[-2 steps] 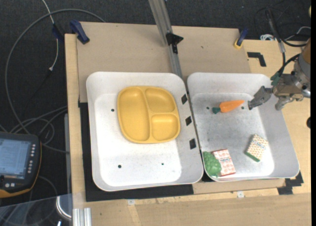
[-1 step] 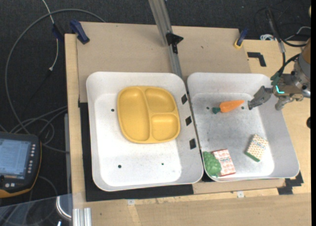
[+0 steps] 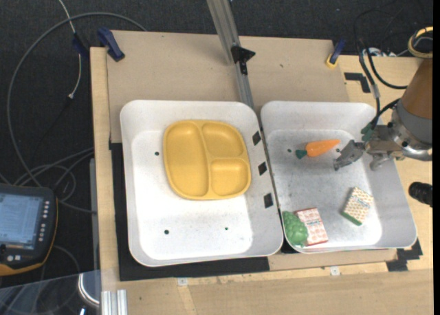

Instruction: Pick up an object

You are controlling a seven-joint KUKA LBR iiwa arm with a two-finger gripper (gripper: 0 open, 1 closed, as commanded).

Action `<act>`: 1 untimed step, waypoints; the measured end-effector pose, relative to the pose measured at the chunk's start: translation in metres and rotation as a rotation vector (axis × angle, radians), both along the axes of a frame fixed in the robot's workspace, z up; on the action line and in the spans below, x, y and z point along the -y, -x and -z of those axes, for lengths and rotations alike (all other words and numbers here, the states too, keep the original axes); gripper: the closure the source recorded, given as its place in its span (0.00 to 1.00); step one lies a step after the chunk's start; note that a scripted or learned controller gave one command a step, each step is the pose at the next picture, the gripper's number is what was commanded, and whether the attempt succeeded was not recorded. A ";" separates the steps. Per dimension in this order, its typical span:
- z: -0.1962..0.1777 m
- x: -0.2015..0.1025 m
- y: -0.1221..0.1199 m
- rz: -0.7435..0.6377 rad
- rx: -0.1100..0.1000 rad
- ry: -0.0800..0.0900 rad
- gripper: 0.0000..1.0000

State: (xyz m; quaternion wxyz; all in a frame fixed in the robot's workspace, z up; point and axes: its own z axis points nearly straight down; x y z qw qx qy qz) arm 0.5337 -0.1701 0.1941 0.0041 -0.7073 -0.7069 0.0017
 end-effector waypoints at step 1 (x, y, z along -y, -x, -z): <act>0.048 0.004 0.009 0.001 0.001 0.000 0.00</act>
